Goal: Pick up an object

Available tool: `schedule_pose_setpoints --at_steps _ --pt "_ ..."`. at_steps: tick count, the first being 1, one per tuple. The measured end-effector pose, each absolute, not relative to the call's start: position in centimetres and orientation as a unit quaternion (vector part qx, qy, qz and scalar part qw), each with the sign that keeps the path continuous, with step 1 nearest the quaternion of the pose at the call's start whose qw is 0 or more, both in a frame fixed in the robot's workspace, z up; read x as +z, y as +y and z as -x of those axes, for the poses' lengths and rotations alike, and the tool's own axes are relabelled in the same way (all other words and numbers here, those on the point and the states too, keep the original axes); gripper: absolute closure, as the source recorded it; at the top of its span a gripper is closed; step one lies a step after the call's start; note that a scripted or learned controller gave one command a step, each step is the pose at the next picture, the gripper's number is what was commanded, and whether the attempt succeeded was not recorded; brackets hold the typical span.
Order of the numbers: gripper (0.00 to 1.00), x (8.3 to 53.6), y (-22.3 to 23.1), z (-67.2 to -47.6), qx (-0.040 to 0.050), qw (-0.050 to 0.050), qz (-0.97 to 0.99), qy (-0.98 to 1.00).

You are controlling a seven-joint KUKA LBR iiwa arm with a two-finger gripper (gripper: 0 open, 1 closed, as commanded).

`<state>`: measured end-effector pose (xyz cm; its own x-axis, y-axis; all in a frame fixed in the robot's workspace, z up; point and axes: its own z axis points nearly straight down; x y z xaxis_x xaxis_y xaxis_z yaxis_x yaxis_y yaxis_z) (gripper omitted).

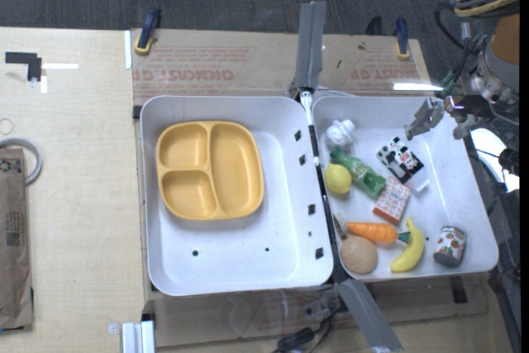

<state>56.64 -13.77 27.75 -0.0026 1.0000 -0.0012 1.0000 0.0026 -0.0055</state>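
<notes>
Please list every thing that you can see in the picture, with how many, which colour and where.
bins: 2, white, side by side
tray: 1, yellow, left bin
lemon: 1, yellow, right bin
bottle: 1, green, beside lemon
carrot: 1, orange, right bin
banana: 1, yellow, right of carrot
round object: 1, tan, near corner
carton: 1, reddish, middle
cow-patterned object: 1, black-white
can: 1, right edge
gripper: 1, grey, above right bin

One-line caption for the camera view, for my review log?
Pincer hovers over the right bin of toy food near a black-and-white block; a yellow divided tray sits in the left bin.
</notes>
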Motion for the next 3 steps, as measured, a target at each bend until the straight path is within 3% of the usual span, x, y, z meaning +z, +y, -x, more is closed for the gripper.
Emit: schedule_pose_setpoints --at_steps 1,2,3 --pt "0.0 16.5 -16.9 -58.5 0.0021 0.001 0.704 -0.71" --pt "0.0 9.0 -17.3 -58.8 0.0013 0.0 0.663 -0.748" --pt "1.0 9.7 -17.4 -58.9 0.0026 0.0 0.664 -0.748"
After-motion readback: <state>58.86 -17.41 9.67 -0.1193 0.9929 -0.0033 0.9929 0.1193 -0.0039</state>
